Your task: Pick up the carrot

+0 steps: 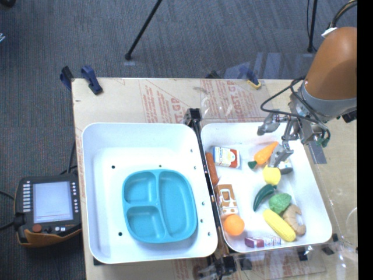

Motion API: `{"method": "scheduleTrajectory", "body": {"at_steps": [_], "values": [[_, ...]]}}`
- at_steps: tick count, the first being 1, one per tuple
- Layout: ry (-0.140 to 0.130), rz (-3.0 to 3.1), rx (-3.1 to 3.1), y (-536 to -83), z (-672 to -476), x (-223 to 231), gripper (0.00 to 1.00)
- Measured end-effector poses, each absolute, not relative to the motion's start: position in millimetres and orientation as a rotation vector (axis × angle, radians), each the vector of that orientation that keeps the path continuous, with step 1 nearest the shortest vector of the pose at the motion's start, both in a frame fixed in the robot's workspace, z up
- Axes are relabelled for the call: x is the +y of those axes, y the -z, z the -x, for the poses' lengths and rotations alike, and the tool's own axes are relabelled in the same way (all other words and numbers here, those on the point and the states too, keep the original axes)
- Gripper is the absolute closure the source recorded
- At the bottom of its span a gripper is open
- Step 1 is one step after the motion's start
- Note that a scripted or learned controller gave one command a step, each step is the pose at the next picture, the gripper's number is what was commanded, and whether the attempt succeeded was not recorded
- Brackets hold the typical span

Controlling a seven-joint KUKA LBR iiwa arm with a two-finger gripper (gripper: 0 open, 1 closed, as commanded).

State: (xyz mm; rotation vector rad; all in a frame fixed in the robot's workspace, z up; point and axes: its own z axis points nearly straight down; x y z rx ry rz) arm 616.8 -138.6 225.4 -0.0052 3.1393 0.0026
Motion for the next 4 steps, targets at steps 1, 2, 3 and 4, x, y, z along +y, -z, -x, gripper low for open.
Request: {"method": "scheduleTrajectory", "body": {"at_steps": [1,2,3,4], "values": [[-0.005,0.172,3.137,-100.1,-641.0,-145.7,0.00],[-0.004,0.181,3.127,-113.8,-644.5,-142.7,1.00],[-0.001,-0.161,3.126,-201.8,-647.3,-121.3,1.00],[-0.001,-0.764,3.044,-224.1,-604.8,-169.9,1.00]]}}
